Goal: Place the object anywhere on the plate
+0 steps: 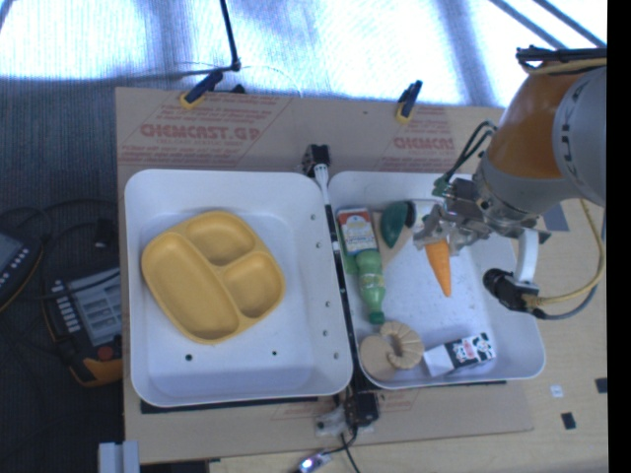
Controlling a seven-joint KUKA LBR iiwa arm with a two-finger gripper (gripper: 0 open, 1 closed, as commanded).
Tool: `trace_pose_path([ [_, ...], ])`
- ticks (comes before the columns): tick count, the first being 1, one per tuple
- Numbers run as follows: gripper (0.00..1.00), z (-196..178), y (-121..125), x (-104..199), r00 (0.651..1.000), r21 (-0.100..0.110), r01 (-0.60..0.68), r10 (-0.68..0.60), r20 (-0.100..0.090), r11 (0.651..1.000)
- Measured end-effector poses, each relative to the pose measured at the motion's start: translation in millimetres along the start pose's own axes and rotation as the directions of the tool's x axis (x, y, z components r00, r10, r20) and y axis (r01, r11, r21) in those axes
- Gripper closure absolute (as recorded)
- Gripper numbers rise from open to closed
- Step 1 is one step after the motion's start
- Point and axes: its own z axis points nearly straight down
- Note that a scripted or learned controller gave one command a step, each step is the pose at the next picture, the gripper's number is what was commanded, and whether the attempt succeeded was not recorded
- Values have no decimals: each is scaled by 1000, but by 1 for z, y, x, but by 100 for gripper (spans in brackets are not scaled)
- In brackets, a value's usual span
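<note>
Here my end effector (441, 236) hovers at the carrot's (440, 267) wide top; finger state unclear. The carrot looks light, rigid, slick: grip its thick end, then the plate (211, 275).

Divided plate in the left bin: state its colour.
Mustard yellow all over; the three-compartment plastic plate shows clearly in the camera view.

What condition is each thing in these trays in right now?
Yellow plate: in the left bin, nothing on it.
Carrot: at the pincer, tip pointing down the view.
Green bottle: lying flat.
Dark green object: lying beside the bottle.
Round tan object: in the right bin.
Small carton: tipped over.
</note>
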Motion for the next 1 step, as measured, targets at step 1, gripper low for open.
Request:
trace_pose_path([
  [1, 100, 29, 11, 81, 983, 2, -185, 185, -1, 983],
])
